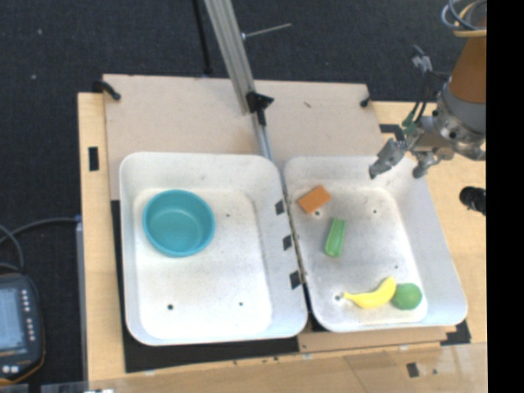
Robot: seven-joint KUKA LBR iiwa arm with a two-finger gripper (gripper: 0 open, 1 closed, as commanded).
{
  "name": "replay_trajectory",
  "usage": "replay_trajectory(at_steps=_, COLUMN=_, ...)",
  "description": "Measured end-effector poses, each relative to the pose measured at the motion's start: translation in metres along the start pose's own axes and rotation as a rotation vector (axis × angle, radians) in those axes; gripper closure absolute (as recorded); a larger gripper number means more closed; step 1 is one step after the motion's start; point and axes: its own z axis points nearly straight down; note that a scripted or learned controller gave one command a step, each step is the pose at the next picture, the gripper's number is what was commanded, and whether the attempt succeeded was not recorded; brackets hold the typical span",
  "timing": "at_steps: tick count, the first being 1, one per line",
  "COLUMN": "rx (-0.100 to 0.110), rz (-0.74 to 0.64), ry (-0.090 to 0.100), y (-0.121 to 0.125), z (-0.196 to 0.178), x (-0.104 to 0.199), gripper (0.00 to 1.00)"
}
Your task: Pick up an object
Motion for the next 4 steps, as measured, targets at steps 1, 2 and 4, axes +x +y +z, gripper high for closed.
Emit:
replay_trajectory(at_steps=1, rx=0.000, rz=0.000, ry=0.000, y=0.000, z=0.000, x=0.000, gripper=0.00)
replay_trajectory(at_steps=2, rx=0.005, rz=0.003, ry=-0.001, y=0.004, z=0.045, x=-0.006, gripper=0.00)
replay_trajectory(at_steps=4, rx=0.004, rz=0.005, ry=-0.001, y=-0.007, z=0.131, x=-0.011, gripper=0.00)
